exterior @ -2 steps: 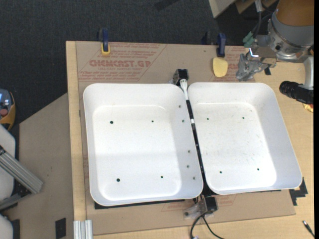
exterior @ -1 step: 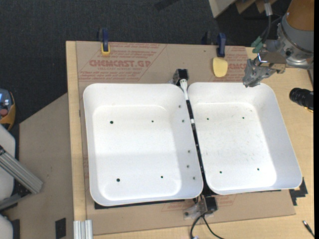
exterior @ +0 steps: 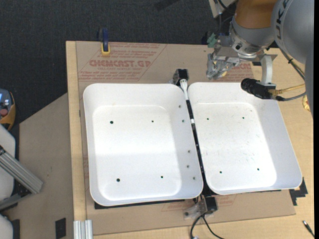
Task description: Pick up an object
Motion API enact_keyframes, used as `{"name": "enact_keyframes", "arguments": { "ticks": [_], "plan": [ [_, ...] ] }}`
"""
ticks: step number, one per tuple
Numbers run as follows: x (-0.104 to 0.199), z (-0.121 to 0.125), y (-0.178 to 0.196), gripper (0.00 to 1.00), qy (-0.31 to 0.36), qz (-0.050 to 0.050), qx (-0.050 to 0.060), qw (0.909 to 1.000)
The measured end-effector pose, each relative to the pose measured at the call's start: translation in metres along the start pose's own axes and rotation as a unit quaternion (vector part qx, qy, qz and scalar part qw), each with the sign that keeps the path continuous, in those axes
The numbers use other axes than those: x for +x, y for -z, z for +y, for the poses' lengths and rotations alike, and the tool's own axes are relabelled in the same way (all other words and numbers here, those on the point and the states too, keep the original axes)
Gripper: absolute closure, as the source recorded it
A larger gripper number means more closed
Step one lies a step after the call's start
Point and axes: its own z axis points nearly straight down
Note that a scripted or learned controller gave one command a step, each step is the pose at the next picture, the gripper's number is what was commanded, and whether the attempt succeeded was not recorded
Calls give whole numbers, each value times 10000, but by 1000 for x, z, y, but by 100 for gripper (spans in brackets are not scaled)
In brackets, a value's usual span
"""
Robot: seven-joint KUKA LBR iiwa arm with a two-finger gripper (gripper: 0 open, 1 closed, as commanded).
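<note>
I am hovering my gripper (exterior: 218, 69) above the far rim of the right bin (exterior: 279, 133) — whether it is open or closed I cannot tell. I am seeing no object to pick in either bin, so descending here risks closing on nothing — or clipping the rim.

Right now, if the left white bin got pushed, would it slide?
Likely not far: black clips seem to join the left bin to the right bin. It looks thin and shallow, so probably light, and its rim may flex.
</note>
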Motion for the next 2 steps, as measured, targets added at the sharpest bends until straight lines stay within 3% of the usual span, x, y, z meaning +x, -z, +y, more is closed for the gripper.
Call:
{"name": "enact_keyframes", "arguments": {
  "ticks": [1,2],
  "plan": [
    [-8,-25,59,100,-29,-13,-65,10000],
    [37,1,2,100,-1,-1,-3,10000]
  ]
}}
